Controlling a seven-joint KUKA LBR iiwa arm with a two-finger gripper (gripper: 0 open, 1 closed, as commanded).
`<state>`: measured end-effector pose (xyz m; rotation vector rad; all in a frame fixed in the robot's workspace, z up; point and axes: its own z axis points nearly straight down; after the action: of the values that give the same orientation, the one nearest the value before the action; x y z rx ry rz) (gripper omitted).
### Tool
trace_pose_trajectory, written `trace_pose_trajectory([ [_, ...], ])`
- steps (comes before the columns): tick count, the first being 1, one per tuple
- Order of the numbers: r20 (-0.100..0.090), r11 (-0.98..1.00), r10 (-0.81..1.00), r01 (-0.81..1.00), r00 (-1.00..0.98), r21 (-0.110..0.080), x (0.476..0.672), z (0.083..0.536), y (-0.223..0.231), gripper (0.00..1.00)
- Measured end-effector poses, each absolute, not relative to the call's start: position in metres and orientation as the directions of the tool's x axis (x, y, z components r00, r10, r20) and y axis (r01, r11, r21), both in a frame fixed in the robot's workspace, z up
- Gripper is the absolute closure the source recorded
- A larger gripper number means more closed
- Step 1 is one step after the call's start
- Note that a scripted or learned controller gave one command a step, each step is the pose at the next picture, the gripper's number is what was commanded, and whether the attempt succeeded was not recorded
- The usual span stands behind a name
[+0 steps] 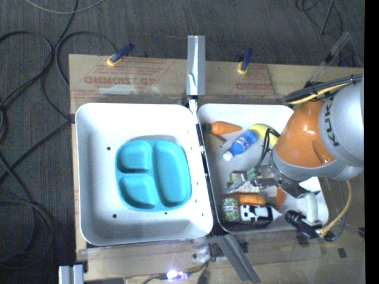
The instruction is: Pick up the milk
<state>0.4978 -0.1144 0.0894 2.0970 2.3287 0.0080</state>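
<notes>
- Far left of the end effector (256,182), a turquoise three-compartment plastic tray (154,173) sits mid-floor in the left white bin (95,218), bare floor all round it.
- The black-and-white milk carton (256,214) lies just below the end effector, against the right bin's (216,158) near wall.
- Whether the end effector is spread or pressed together cannot be told.
- A brown cardboard-covered tabletop (136,81) lies beyond it.

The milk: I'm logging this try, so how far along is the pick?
Done: the arm is down in the right bin, its gripper among the items. In hand: nothing visibly gripped. Left: the milk lies at the bin's near edge, not lifted.
</notes>
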Motion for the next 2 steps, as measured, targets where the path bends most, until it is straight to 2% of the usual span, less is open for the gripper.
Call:
trace_pose_trajectory([
  [1,-0.003,0.111,0.994,0.994,-0.111,0.000,0.543,0.287,-0.144,0.00],
  [2,0.002,0.278,0.961,0.961,-0.278,-0.002,0.556,0.156,-0.112,0.00],
])
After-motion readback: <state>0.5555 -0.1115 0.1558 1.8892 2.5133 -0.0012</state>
